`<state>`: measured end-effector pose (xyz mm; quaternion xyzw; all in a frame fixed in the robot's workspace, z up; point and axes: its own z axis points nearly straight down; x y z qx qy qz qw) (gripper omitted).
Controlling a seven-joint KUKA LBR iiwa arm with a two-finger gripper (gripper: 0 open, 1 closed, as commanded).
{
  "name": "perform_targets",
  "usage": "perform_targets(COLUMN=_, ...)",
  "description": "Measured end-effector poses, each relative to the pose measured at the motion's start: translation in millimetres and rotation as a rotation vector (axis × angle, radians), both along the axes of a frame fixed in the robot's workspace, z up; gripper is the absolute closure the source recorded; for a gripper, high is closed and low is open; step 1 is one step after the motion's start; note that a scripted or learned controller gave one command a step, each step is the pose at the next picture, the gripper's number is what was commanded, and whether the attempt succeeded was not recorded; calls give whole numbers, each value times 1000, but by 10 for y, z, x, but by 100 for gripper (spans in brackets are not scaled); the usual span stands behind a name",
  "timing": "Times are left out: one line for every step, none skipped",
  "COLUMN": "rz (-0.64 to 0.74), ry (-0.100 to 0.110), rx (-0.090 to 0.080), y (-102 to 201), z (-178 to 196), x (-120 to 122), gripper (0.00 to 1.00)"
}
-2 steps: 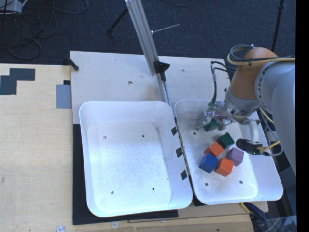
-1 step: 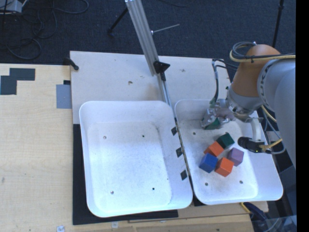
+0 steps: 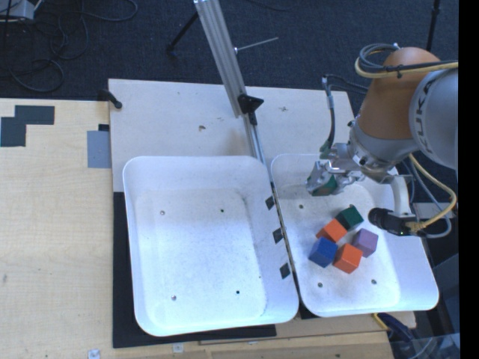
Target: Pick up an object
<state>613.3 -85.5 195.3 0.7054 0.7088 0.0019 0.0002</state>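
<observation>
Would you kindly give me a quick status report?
Gripper above right bin, nothing between fingers. Five blocks clustered nearby, untouched. Nothing in the way.

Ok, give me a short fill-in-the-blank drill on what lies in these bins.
1. All the blocks lie in the ____ bin as the camera sees it.
2. The number of orange blocks there is ____.
3. The blue block touches an orange block and lies nearest the ____ bin.
4. The gripper hangs above the right bin, apart from the ____ block.

Missing words: right; two; left; green
</observation>
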Motion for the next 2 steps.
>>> perform_targets(rz=1, ry=5, rx=0, y=589, z=-57, x=303, gripper=100)
perform_targets(rz=1, ry=5, rx=0, y=1177, z=-57, x=537, gripper=100)
